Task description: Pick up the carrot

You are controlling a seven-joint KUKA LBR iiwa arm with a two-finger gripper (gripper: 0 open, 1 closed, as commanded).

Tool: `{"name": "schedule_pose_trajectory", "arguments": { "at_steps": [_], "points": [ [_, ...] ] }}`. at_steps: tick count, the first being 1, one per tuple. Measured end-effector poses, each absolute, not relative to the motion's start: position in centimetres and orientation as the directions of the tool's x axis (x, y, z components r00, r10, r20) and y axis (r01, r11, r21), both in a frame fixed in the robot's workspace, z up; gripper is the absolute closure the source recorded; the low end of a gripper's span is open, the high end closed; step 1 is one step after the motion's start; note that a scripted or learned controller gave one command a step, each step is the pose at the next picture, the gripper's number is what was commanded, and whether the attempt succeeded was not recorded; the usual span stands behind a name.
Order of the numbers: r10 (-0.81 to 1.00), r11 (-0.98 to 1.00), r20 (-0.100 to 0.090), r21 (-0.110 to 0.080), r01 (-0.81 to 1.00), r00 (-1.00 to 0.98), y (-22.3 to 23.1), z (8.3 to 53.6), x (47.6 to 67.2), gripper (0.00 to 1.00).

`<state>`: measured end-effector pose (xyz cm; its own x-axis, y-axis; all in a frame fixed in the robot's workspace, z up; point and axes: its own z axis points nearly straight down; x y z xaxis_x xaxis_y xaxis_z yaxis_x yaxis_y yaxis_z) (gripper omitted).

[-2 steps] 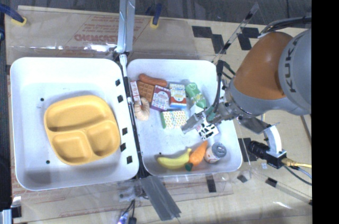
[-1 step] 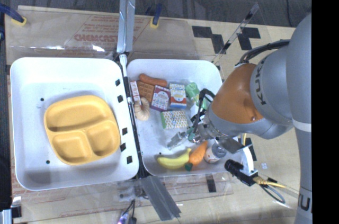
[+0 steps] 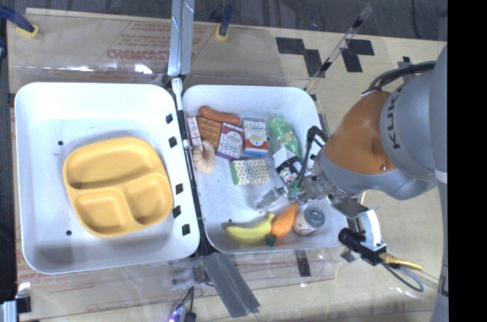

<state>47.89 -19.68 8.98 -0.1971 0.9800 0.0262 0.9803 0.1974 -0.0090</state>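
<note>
Carrot (image 3: 284, 221), a short orange plastic one, lies in the right bin's near corner, touching the yellow plastic banana (image 3: 249, 231). The gripper (image 3: 293, 193) hovers just above; open or closed, I cannot tell. A descent could snag the banana.

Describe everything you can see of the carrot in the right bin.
The carrot is a small orange piece with a green end, looking like toy plastic. It lies tilted near the front wall of the right bin, green end toward the front. Its lower side touches the banana, and a round can sits beside it. The claw is just above it.
</note>
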Motion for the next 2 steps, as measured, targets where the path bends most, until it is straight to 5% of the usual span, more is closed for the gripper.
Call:
{"name": "schedule_pose_trajectory", "arguments": {
  "at_steps": [1,2],
  "points": [
    [0.98,0.2,0.015,-0.008,0.98,-0.2,-20.0,9.8,48.0,1.0],
    [0.982,0.188,0.002,-0.004,0.982,-0.188,-15.0,20.5,47.8,1.0]
  ]
}}
